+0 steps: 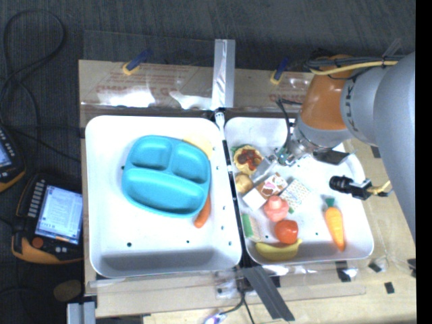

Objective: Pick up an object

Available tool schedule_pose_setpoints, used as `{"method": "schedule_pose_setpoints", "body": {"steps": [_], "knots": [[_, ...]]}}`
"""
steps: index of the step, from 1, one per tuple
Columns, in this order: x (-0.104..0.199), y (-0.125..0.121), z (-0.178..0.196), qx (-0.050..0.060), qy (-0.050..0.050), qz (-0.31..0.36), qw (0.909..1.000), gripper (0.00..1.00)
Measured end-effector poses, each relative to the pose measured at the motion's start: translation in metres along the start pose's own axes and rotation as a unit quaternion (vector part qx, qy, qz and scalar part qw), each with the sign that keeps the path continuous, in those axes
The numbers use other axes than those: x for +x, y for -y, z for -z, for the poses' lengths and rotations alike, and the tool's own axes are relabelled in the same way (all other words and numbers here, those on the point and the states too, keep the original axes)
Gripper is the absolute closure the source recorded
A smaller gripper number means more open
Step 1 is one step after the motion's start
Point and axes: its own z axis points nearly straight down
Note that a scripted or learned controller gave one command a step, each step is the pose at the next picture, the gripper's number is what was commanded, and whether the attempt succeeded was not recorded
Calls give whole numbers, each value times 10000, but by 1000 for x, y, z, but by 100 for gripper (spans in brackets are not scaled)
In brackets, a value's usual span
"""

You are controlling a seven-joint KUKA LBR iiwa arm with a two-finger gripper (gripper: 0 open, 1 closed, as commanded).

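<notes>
main risk: the right bin (307, 171) is packed on its left side, so if the claw (286, 154) drops from where it hangs it could land btw items, not on one. the pizza piece (248, 158) sits just to its left and the small printed box (270, 184) just below it in the pic. both are near, but neither is clearly under it. a flat piece like that pizza prob slips out or gets shoved vs the bin wall. the box is crowded by its neighbours, so a nudge could push it into the pink toy (275, 208) and tomato (287, 231). the carrot (334, 226) lies apart from the pile on the right, likely an easier pick imo.

claw itself: it's low over the back-left part of the right bin. you can't tell from this angle if it's spread or pressed together. nothing is visibly held. whether it touches the bin floor, can't say.
</notes>
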Motion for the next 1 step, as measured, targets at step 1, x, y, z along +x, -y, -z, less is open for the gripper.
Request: {"method": "schedule_pose_setpoints", "body": {"steps": [1], "knots": [[-15,-4,-9,-46,8,-1388,9903,0]]}}
